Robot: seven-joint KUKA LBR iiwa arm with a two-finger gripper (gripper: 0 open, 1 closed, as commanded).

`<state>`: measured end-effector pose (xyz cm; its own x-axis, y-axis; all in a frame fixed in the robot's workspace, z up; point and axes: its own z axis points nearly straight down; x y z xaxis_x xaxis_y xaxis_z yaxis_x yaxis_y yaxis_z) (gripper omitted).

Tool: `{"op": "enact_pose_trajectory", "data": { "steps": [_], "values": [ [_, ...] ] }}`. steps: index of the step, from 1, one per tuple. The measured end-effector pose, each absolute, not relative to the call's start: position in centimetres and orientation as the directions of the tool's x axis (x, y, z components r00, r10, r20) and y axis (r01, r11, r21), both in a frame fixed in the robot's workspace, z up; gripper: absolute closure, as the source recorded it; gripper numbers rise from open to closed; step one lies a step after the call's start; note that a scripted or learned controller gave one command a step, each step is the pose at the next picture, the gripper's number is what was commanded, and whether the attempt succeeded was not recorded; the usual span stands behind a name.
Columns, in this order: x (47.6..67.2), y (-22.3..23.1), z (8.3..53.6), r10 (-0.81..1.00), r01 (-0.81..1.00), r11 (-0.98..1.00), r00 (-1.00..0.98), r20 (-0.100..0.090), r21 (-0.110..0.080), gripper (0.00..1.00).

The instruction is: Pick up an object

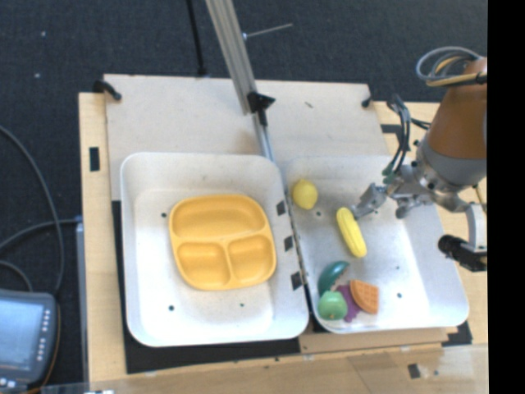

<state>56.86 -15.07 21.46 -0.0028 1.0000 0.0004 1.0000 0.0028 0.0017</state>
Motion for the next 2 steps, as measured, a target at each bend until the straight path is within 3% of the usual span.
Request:
{"op": "enact_pose_trajectory", "data": {
  "steps": [1,2],
  "values": [
    [56.9,-15.1,21.5,1.0,1.0,0.002,-0.002,0.001,0.002,0.0],
    [56.9,-14.8,17.2,1.0,1.0,-0.002,0.002,-0.002,-0.002,0.0]
  ]
}}
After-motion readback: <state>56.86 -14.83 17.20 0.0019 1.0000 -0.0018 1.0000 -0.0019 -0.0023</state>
